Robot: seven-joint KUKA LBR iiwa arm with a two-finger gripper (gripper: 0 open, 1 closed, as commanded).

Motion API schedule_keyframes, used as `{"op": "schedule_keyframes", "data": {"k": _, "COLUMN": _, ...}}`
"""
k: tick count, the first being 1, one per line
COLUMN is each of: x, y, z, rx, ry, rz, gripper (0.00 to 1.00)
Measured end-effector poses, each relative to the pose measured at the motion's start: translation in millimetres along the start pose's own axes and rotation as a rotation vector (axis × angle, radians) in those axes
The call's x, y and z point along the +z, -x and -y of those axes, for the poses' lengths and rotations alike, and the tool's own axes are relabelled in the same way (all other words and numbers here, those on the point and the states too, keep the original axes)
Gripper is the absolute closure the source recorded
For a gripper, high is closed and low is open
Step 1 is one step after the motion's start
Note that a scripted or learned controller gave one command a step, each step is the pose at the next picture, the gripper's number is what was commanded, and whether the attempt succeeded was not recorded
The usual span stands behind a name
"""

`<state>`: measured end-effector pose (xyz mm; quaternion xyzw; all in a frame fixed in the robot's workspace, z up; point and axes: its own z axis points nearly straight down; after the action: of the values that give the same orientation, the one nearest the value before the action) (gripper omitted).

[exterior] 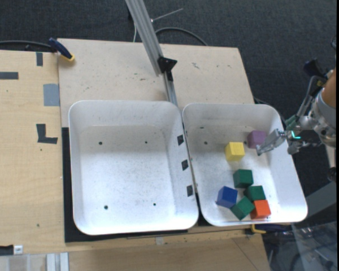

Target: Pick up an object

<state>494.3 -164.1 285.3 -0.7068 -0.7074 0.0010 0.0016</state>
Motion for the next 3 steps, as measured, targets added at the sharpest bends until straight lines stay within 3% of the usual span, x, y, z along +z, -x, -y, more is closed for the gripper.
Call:
{"op": "schedule_keyframes", "data": {"k": 1, "x": -1.5, "y": 0.1, "z": -0.6, "rx": -0.001, "ry": 0.003, "rz": 0.001, "gripper": 0.00}}
{"op": "schedule_keyframes", "data": {"k": 3, "x": 88.3, "y": 2.0, "z": -1.2, "rx": 0.001, "ry": -0.003, "rz": 0.000, "gripper": 0.00}}
